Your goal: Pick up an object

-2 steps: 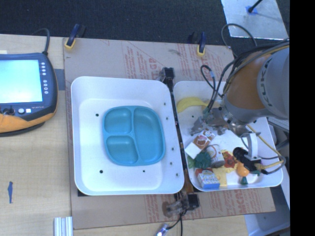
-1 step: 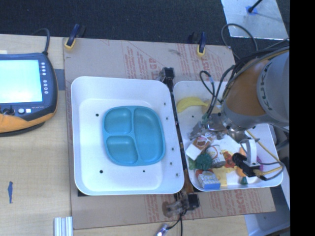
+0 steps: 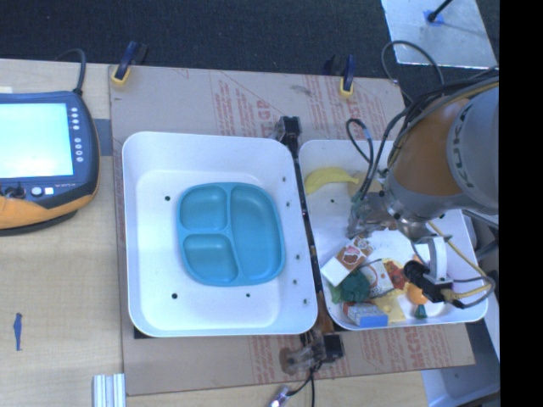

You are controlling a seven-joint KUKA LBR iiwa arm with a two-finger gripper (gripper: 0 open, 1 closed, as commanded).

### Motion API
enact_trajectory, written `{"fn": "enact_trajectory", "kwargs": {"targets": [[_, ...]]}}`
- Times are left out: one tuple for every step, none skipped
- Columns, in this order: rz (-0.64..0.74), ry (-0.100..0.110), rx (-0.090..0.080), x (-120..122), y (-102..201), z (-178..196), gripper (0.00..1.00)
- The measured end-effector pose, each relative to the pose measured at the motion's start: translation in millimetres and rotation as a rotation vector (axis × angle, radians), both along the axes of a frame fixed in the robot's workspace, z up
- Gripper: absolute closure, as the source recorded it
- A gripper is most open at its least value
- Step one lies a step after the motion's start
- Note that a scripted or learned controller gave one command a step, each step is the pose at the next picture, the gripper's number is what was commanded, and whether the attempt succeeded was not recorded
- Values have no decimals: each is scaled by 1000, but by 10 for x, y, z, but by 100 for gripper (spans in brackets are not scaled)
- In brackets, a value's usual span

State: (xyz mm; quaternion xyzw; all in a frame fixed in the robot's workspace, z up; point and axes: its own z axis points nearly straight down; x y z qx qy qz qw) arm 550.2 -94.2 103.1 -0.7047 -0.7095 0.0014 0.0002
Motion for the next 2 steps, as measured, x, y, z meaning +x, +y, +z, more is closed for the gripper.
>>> {"fn": "enact_trajectory", "kwargs": {"targets": [[1, 0, -1, -1, 0, -1, 0], [-1, 3, 1, -333, 23, -121, 0]]}}
